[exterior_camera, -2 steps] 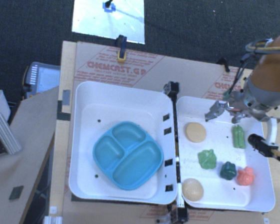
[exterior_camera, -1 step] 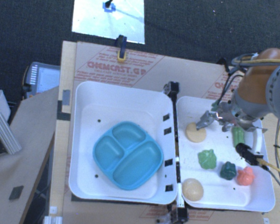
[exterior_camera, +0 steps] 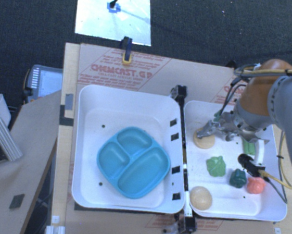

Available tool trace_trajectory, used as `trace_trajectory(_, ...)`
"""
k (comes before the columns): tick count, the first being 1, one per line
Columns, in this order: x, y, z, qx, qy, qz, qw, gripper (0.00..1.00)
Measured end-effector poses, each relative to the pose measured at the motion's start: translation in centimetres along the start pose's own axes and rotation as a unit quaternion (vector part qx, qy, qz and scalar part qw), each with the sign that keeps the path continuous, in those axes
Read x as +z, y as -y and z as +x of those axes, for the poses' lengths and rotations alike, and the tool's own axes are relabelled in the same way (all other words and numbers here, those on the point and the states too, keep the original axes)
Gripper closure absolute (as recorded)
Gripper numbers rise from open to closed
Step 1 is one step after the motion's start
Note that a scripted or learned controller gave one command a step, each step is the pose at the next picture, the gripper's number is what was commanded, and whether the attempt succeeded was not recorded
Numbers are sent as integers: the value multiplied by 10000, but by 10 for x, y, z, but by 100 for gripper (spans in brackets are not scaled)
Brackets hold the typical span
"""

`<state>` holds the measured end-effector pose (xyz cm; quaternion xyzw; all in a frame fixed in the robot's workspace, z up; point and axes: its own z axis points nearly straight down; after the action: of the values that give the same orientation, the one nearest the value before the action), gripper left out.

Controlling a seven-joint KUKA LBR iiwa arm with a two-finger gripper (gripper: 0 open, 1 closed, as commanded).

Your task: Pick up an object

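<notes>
Two white bins side by side. Left bin has a blue divided plate, three compartments, lying flat. Right bin has the loose objects: tan round piece near the top left, light green lumpy piece mid-bin, dark green piece just beside a pink-orange piece, cream egg-shaped piece at the lower left corner. Gripper sits over the right bin, right at the tan round piece. Cannot tell its grip state, and no object is visibly held.
</notes>
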<state>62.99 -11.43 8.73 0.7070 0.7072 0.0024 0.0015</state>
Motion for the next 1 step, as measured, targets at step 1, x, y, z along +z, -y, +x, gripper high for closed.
trace_trajectory(1,-15,-4,1,-7,1,-56,10000,100)
